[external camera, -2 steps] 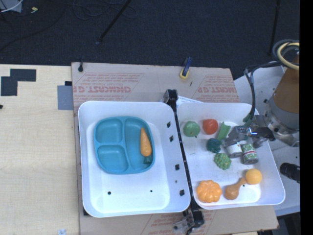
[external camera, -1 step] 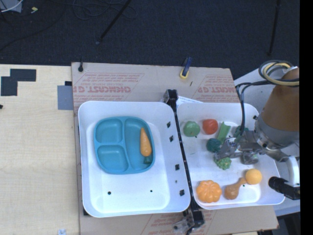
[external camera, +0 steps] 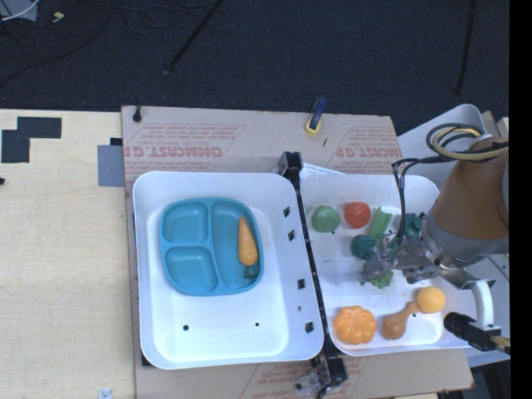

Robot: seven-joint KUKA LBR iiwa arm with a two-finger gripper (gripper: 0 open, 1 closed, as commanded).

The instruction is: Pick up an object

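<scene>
Gripper (external camera: 384, 260): low in the right bin (external camera: 332, 293), over dark green pieces; I cannot tell its state.
Right bin, far edge: green ball (external camera: 325, 218), red ball (external camera: 357, 214), green stick (external camera: 380, 223).
Right bin, near edge: orange pumpkin (external camera: 355, 325), yellow ball (external camera: 431, 299).
Left bin (external camera: 216, 339): blue divided tray (external camera: 199, 252) with a carrot (external camera: 247, 241) in its right compartment.

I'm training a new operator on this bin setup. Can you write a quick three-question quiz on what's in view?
1. True or false: the carrot lies in the blue tray.
2. Which bin holds the orange pumpkin: left or right?
3. What is the hand over? A) the green and teal items B) the carrot C) the bench

Key: 1 true; 2 right; 3 A.
</scene>
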